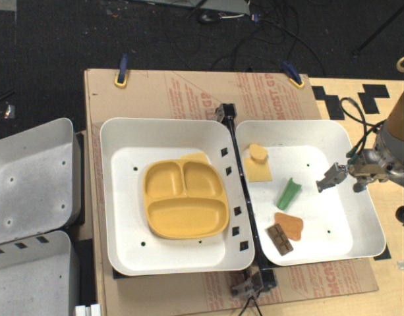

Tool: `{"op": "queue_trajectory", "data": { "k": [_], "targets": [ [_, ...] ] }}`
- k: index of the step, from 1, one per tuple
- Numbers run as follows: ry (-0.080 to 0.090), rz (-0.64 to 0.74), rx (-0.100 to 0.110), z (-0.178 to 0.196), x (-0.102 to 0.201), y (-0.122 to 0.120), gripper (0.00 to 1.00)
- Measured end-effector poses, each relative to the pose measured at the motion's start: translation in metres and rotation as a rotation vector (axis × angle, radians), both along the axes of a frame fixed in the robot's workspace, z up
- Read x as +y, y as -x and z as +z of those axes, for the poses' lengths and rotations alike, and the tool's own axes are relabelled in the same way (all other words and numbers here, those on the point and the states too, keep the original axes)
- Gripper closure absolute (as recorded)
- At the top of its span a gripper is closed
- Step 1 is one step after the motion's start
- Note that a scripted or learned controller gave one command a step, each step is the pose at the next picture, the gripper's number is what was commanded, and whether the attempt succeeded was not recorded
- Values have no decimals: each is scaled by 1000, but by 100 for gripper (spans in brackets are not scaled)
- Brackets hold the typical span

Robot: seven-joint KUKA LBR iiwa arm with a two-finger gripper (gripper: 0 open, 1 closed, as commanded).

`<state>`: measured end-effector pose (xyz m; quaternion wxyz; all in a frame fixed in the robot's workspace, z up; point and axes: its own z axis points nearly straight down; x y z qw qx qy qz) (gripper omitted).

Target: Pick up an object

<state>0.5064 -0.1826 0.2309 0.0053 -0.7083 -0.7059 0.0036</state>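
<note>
Two white bins sit side by side on the bench, and I reach in from the right over the right bin. My gripper hangs above that bin's right half, near its right wall, with nothing between my fingers; from this slant I cannot tell whether they are apart or together. The things to pick lie toward the right bin's left side: a yellow block near the far-left corner, just beside the divider between the bins; a green piece tilted near the middle of the floor; and, close to the near edge, an orange piece touching a dark brown bar. The green piece is the nearest of them to my gripper, yet apart from it. The left bin carries a yellow divided tray lying flat in its middle.
</note>
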Motion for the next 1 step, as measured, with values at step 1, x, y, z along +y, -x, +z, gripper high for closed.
{"op": "queue_trajectory", "data": {
  "k": [1],
  "targets": [
    [3,4,-12,7,1,-3,0]
  ]
}}
